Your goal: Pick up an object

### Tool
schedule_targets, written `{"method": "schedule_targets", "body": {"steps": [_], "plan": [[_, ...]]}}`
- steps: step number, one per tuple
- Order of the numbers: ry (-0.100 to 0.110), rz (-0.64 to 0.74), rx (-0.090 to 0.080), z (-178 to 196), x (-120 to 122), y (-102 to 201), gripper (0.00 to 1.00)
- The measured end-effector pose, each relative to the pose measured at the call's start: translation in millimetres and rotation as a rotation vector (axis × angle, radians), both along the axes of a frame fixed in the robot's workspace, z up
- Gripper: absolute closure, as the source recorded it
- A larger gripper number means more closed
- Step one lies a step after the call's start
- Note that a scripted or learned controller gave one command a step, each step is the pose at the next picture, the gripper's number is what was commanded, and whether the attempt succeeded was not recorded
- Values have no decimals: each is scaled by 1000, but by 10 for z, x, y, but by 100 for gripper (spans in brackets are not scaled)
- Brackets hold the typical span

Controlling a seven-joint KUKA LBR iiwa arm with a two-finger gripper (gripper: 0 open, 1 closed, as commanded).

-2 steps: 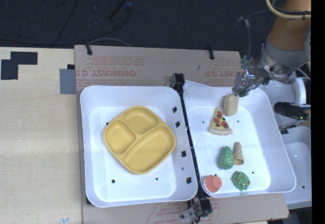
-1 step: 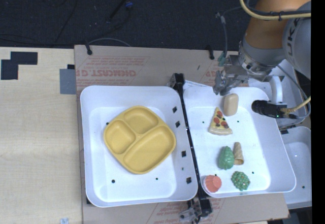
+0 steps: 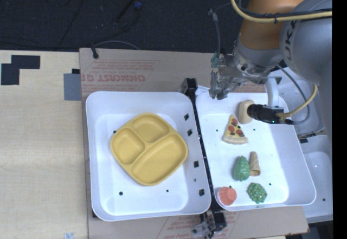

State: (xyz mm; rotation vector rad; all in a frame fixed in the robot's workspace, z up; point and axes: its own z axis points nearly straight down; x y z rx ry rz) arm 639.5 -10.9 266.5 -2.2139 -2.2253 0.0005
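Pizza-slice toy, triangular with red dots (image 3: 235, 130), lies loose in the right white bin (image 3: 293, 178), alongside a green lumpy toy (image 3: 241, 168), tan cone (image 3: 254, 163), red round piece (image 3: 227, 195) and green bumpy ball (image 3: 257, 192). Claw (image 3: 219, 91) hangs at the bin's far-left corner, apart from all; whether it is spread or closed cannot be told. Nothing lifted yet: whole pick remains. Yellow divided plate (image 3: 149, 148) sits in the left bin.

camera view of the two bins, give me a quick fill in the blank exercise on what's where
1. The yellow divided plate lies in the ____ bin.
2. The pizza slice lies in the ____ bin.
3. The yellow plate has ____ compartments.
4. The gripper hovers near the right bin's ____ edge.

Missing words: left; right; three; far
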Motion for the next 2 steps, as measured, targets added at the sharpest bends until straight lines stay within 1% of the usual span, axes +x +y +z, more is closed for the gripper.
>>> {"method": "schedule_targets", "body": {"steps": [1, 2], "plan": [[3, 0, 0, -161, -80, 502, 100], [3, 0, -1, -176, -124, 958, 100]]}}
